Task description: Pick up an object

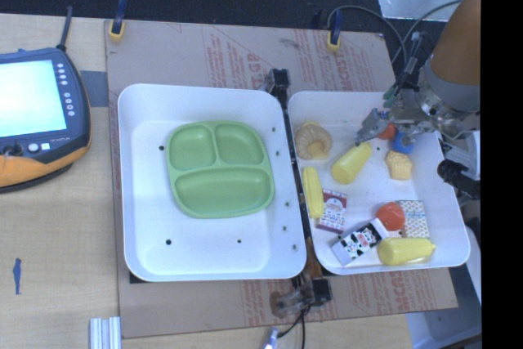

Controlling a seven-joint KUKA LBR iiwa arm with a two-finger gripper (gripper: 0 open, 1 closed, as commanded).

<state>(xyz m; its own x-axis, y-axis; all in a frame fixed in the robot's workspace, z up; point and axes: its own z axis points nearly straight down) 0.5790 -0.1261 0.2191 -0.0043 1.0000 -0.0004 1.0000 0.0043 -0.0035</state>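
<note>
I see the wooden bench (57, 241) under a sheet of brown cardboard (237, 57) printed with faint red lettering I cannot read. Beyond the bench the floor is dark, with a pale patch at the upper right.

On the cardboard sit two white bins. The left bin (147, 249) holds a green divided plate (219, 169). The right bin (445, 212) holds the loose items. At the far left of the bench lies the teach pendant (37, 114), screen lit white, text unreadable.

The grey arm (458, 53) comes in from the right, and its gripper (391, 123) is low over the far part of the right bin, next to an orange and blue piece (398, 140). Whether its fingers are apart or together I cannot tell.

In the right bin I see a yellow bottle (351, 163) just beside the gripper, a yellow block (404, 250) at the near edge, a corn cob (312, 190) along the left wall, a croissant (313, 140), a cow-patterned carton (356, 242), a small red-and-white packet (333, 211) with print too small to read, a red tomato (391, 216) and a small yellow ridged piece (400, 166).

Two blue-and-yellow clamps (118, 20) pin the cardboard's far edge.
</note>
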